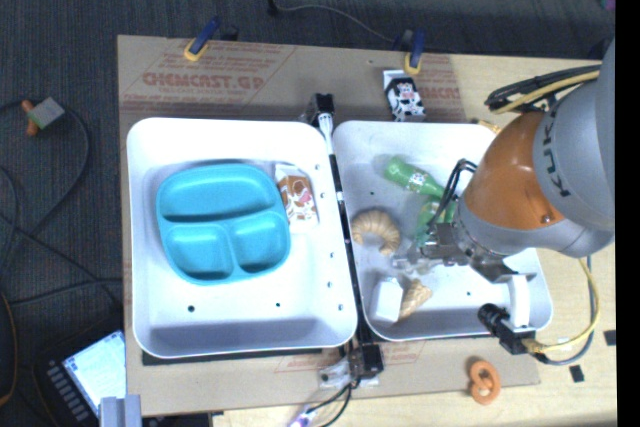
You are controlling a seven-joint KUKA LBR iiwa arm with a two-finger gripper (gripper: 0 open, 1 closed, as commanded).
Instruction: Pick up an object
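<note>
The left bin (140, 215) holds a blue tray (222, 220); the right bin (455, 320) a croissant (376, 228) and green bottle (410, 177). The gripper (425, 250) grip is unclear.

- Two shallow white bins: a left bin (140, 215) and a right bin (356, 215).
- One blue divided tray (220, 220).
- One small snack packet (296, 197).
- One green bottle (410, 177).
- One croissant (375, 228).
- One white block (386, 299).
- One cone-shaped shell (415, 294).
- Two blue clamps: (203, 38) and (413, 50).
- One orange ring (484, 380).
</note>
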